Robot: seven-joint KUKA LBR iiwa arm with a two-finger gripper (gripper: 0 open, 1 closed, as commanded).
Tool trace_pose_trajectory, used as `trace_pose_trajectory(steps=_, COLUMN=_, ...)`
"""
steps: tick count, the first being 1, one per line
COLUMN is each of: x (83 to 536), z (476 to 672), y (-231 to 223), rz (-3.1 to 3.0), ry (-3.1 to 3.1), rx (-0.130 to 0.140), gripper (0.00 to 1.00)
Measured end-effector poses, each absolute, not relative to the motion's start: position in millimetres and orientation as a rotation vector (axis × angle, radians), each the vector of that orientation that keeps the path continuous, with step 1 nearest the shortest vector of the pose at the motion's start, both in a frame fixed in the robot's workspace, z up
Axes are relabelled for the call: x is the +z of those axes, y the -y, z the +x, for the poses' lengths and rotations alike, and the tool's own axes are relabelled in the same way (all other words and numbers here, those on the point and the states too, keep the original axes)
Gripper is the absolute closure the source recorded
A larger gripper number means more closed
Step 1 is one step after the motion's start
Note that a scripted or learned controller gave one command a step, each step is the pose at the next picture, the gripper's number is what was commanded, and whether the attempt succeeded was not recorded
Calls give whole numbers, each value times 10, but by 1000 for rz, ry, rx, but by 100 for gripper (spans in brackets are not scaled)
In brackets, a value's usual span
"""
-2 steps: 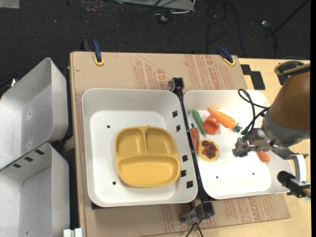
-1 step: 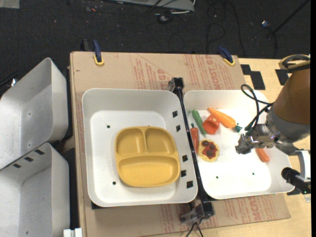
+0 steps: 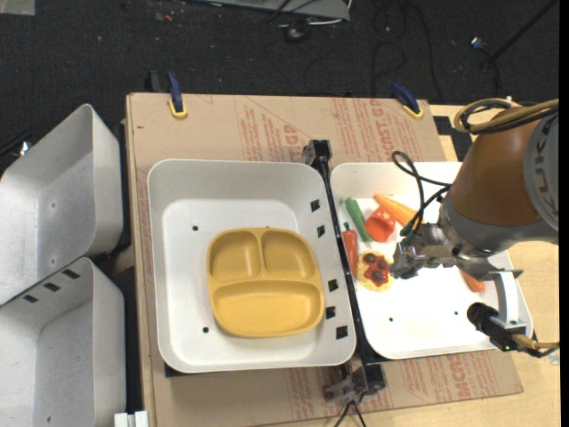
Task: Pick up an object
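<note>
Toy food (image 3: 377, 269): small bright pieces in right bin (image 3: 427, 332)
Pincer (image 3: 407, 263): low beside dark berries, grip too hidden to tell
Yellow tray (image 3: 264, 282): in left bin (image 3: 178, 238)

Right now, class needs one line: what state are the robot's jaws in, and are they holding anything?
Gripper: cannot be told; it sits low in the right bin, beside the small food pieces.

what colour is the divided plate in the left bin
Yellow, a mustard shade; the divided plate lies in the left bin, clearest in the camera view.
</note>
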State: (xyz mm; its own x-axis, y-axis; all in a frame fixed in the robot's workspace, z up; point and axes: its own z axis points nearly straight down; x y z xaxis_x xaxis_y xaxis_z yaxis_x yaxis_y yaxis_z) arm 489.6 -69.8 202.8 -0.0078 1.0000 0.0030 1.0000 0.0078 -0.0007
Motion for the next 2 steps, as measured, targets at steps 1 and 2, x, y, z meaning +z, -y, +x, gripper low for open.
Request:
trace_pose_trajectory(steps=1, x=2038, z=4960, y=234, rz=-2212, ry=2230, rx=-3, gripper=100)
trace_pose_trajectory(steps=2, x=2144, z=5013, y=-369, rz=-2212, ry=2231, rx=-3, gripper=100)
